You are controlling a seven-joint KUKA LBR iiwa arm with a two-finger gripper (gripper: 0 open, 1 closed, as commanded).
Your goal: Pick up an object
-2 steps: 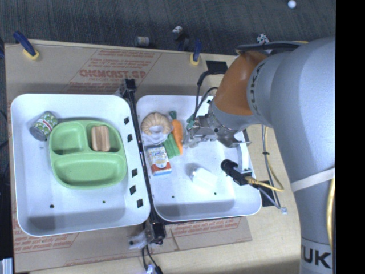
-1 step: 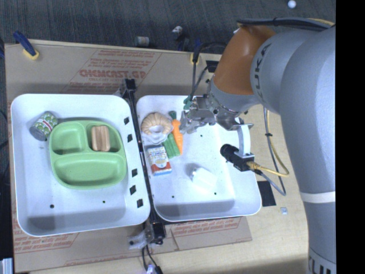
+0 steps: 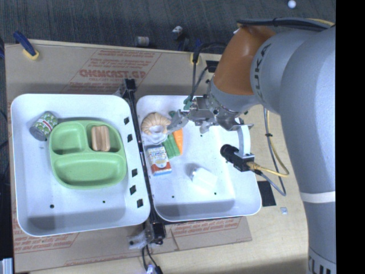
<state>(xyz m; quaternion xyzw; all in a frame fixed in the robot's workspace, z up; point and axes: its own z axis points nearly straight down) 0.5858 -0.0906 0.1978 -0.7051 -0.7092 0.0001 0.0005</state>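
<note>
While my arm [image 3: 285, 73] reaches in from three o'clock, a clear wrapper [image 3: 202, 174] lies nearest in the right bin [image 3: 197, 210]. At its nine o'clock sits a carton [image 3: 159, 158]; beyond, carrot [image 3: 177, 140] and croissant [image 3: 154, 122]. My pincer [image 3: 183, 117] hangs just beside them; its state I cannot tell.

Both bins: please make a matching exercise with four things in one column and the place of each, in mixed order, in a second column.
Things:
1. can
2. wooden block
3. shell
4. clear bag

Places:
A. in the green tray's small compartment
B. right bin, middle of the floor
C. left bin, far left corner
D. right bin, far left corner

Pairs: 1-C, 2-A, 3-D, 4-B
</note>
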